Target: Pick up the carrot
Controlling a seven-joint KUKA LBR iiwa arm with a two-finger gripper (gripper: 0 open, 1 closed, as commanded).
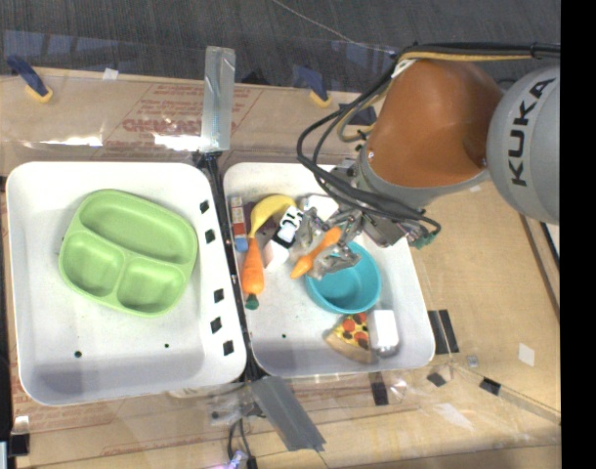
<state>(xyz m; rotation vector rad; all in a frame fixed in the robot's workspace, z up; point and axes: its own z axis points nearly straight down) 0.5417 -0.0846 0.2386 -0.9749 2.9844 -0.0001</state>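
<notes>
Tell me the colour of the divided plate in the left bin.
Light green; the divided plate shows clearly in the camera view.

- The carrot point(252, 270) is seen in orange, with a small green tip at its lower end.
- The divided plate point(129, 251) is coloured light green.
- The bowl point(349, 284) is shown in teal blue.
- The banana point(269, 210) is yellow.
- Both bins point(44, 360) are white.
- The pizza slice point(352, 334) is patterned in yellow with red spots.
- The table point(474, 291) is tan.
</notes>
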